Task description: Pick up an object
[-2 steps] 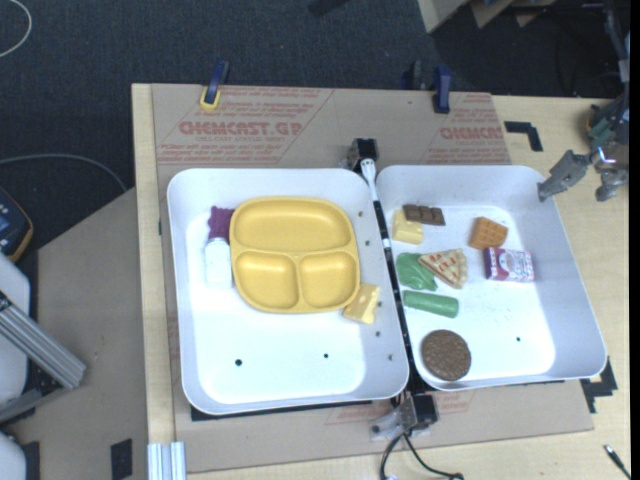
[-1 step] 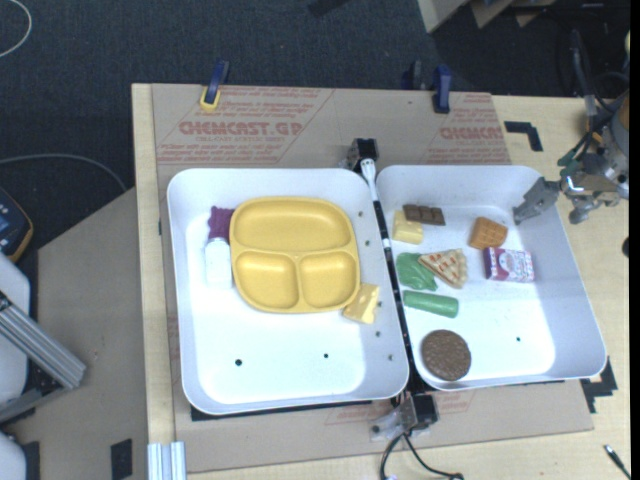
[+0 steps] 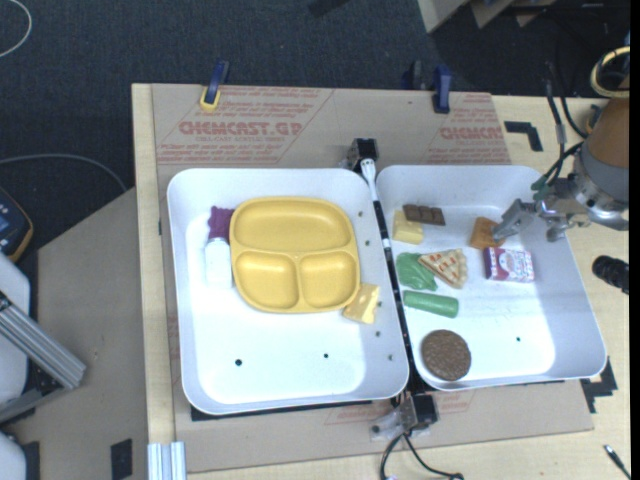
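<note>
The bench [image 3: 300,118] carries two white bins side by side. The left bin [image 3: 200,268] lies well to the left of the gripper; the right bin [image 3: 570,318] lies under it. The arm [image 3: 612,158] enters from the right edge, above the right bin's far right corner.

The gripper [image 3: 530,220] hangs over the upper right part of the right bin, fingers pointing left and spread apart, nothing between them.

The yellow divided plate [image 3: 293,253] sits in the left bin, far left of the gripper. A purple item [image 3: 220,220] and a white item [image 3: 217,263] touch the plate's left side; a yellow wedge [image 3: 363,304] rests at its lower right corner.

In the right bin:
- brown round cookie [image 3: 445,353], well below-left of the gripper
- green vegetable [image 3: 425,288], below-left
- pizza slice [image 3: 446,267], below-left
- red and white packet [image 3: 508,264], just below
- chocolate bar [image 3: 424,214], left
- pale yellow cheese block [image 3: 408,231], left
- small orange-brown piece [image 3: 484,233], just beside the fingertips on their left; contact cannot be told
</note>
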`<state>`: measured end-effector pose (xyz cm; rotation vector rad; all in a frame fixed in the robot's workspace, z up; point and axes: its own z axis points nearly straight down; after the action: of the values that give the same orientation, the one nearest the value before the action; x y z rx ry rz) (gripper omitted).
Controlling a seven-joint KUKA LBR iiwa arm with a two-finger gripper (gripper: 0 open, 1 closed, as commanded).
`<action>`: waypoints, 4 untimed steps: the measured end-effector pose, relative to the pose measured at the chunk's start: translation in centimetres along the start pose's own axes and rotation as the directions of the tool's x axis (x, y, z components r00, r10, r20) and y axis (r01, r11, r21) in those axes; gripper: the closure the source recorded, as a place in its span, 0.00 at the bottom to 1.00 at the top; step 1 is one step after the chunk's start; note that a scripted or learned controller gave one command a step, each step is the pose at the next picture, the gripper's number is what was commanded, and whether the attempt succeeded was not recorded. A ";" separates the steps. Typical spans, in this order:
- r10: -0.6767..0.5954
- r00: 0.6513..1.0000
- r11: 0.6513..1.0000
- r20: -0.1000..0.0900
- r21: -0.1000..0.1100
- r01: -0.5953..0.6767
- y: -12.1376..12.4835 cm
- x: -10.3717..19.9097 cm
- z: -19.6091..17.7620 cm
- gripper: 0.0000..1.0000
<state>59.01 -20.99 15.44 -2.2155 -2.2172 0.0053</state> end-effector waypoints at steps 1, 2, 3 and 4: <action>0.001 1.000 1.000 0.001 -0.002 -0.001 -0.4 -0.7 4.7 0.00; -0.002 1.000 1.000 -0.004 -0.004 0.002 -0.3 -0.3 7.0 0.00; -0.002 1.000 1.000 -0.001 -0.008 0.002 -0.2 -0.4 5.9 1.00; 0.003 1.000 1.000 0.006 -0.014 -0.002 -0.8 -1.0 1.1 1.00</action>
<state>58.18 -21.96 14.33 -2.2283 -2.2245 -0.0031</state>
